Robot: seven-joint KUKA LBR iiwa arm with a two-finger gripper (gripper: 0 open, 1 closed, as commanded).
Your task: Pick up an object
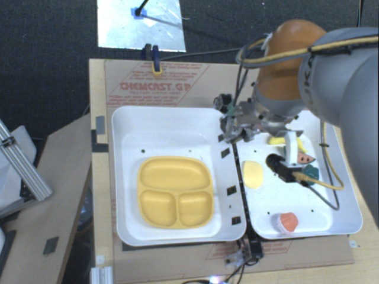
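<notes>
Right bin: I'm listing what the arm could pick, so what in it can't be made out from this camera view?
Camera view:
- Right bin: its far end is hidden under the arm.
- Yellow piece: partly covered by the arm, so its shape is unclear.
- Orange and teal bits: too small to identify.
- Gripper: dark and blurred against the bins' shared rim; its state cannot be told.
</notes>
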